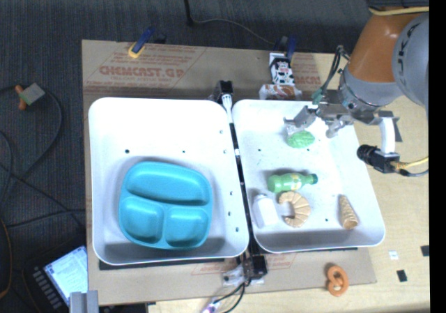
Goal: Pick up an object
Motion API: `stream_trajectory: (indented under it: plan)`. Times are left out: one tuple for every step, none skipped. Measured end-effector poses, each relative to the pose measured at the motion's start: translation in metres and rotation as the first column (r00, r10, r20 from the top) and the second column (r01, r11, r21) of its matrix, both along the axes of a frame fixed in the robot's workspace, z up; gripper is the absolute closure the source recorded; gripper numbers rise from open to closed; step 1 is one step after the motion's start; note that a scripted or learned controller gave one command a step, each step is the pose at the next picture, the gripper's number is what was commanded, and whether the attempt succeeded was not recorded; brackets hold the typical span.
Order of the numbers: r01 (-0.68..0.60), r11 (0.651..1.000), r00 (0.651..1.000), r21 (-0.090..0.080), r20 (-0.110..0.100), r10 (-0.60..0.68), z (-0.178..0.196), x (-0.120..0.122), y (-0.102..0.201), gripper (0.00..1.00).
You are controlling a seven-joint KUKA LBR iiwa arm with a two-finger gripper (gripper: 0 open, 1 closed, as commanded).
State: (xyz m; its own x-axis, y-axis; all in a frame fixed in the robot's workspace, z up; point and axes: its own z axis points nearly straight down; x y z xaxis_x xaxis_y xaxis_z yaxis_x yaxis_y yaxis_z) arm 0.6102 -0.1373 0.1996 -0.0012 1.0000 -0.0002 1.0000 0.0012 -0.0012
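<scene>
Reaching in from the right, the grey arm with its orange band holds the tool low over the far part of the right bin. Its two fingers are spread apart, released, with nothing between them. A small green leaf-shaped object lies on the bin floor just below the tool, close to the fingertips; whether they touch it cannot be told. Nearer the front of the same bin a green bottle lies on its side, and just in front of it sits a tan croissant-like pastry. A small white object lies beside the pastry on its left, close to the bin's inner wall. A tan cone-shaped piece rests apart from these, toward the bin's right side. The left bin holds a blue divided tray with three compartments. Outside the bins, a small orange pretzel-shaped item lies on the table near the front right corner, and a small cow-patterned carton stands at the far edge between the two bins.
</scene>
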Motion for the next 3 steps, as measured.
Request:
stream_trajectory:
  plan:
    - [0.000,1.000,1.000,-0.001,0.007,0.000,-0.112,-0.022,0.016,0.00]
    - [0.002,1.000,1.000,-0.003,0.008,-0.002,-0.112,-0.081,-0.002,0.00]
    - [0.004,1.000,1.000,-0.006,0.010,-0.004,-0.102,-0.081,-0.003,1.00]
